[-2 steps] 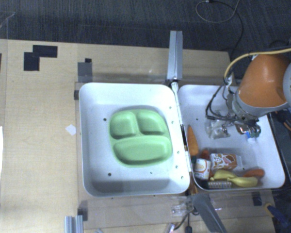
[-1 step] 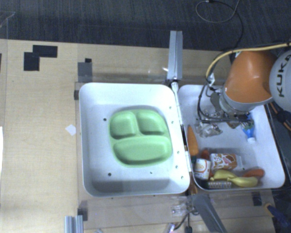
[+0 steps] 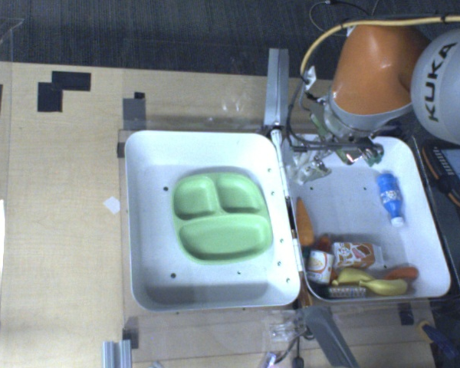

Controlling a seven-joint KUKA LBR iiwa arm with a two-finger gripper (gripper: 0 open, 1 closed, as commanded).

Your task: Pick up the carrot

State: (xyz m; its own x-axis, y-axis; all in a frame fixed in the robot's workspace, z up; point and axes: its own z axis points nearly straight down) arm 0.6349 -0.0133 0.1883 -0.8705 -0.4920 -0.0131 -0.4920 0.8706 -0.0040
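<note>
In the camera view, your carrot (image 3: 303,222) lies against the right bin's (image 3: 414,159) left wall, near side. It looks light, stiff and smooth; take its middle, across its width. The gripper (image 3: 322,158) hovers farther back, holding nothing; its opening I cannot tell.

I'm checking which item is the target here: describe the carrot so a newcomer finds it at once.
Look in the right bin, along its left wall beside the divider. The carrot lies there lengthwise, just above the small can. It is the slim orange taper, apart from the yellow banana at the bottom edge.
</note>
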